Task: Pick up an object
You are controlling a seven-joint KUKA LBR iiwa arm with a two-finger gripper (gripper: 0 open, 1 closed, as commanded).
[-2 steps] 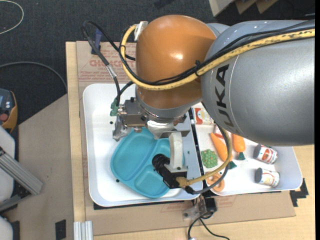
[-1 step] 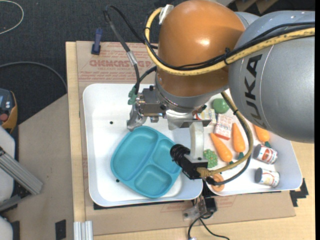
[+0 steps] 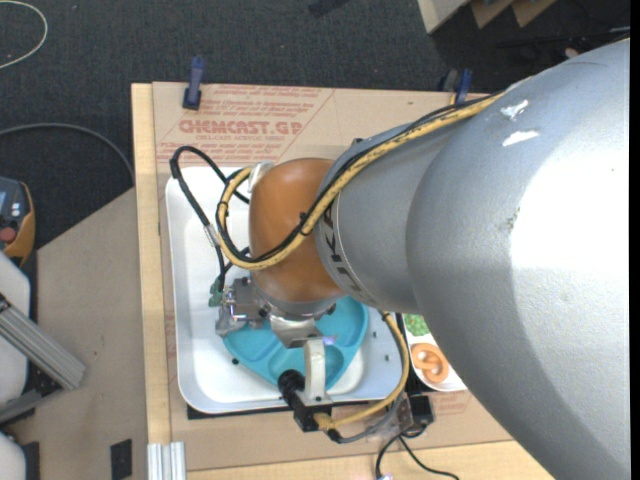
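Though half hidden: turquoise plastic piece (image 3: 345,343) lies in the white bin (image 3: 190,298), lower centre of frame, under the arm's wrist (image 3: 290,233).
Handling: judged light, stiff, smooth, likely slippery; take a thin rim.
Long axis: seems lower left to upper right; facing unclear.
Jaws: hidden, cannot tell.

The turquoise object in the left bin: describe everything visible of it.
The turquoise object looks like smooth, moulded plastic with curved edges and a shallow hollow, perhaps a dish or tray. It lies low in the left white bin, toward the near edge. The arm's orange band and wrist hide its upper part, so its full shape and any contact with the gripper cannot be told.
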